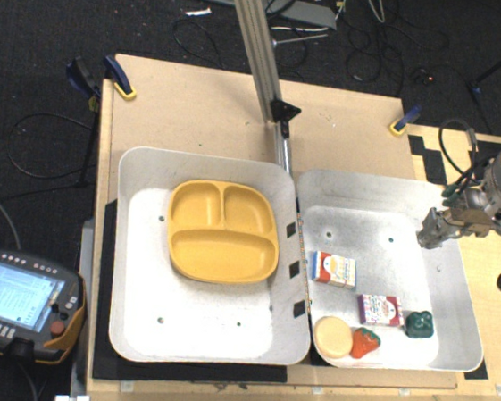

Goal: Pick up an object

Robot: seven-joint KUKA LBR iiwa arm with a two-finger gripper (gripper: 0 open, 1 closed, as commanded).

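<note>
Because the task names no single object, any of five small things clustered in the right bin [409,231] could be the target: a white and blue carton [333,268], a purple packet [379,309], a dark green toy [419,325], a red strawberry-like piece [365,342] and a pale round disc [334,336]. All lie below and to the left of the gripper [433,229], well apart from it, toward the bin's near edge. The gripper hangs over the bin's upper right area with nothing visibly between its fingers; how far they are spread I cannot tell.

Likely trouble comes from crowding. The strawberry touches the disc, and the packet sits just beside the green toy, so a descent there could pinch two items or nudge one aside. The disc lies at the bin's near lip, where a finger might strike the wall. The flat carton may slip from a shallow grasp.

Further left, the other bin [139,227] holds a yellow divided tray [223,232]. A teach pendant [15,299] lies off the bench.
</note>
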